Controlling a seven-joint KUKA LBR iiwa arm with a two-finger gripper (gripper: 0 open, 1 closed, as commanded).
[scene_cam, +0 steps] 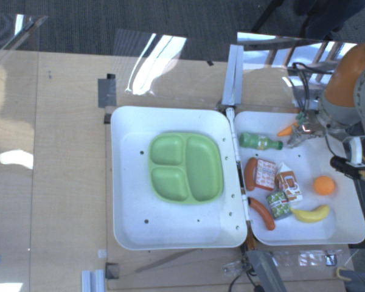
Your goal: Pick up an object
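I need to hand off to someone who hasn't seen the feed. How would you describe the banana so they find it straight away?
Look at the right-hand white bin, the one crowded with toy food. Go to its near edge, towards the right corner: the banana lies there flat, just below the orange ball and right of a small green packet. It is the only yellow, curved item in the bin.

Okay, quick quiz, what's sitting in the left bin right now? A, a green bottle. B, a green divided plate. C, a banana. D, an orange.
B: the green divided plate lies in the left bin, while the fruit and bottle are in the right bin.
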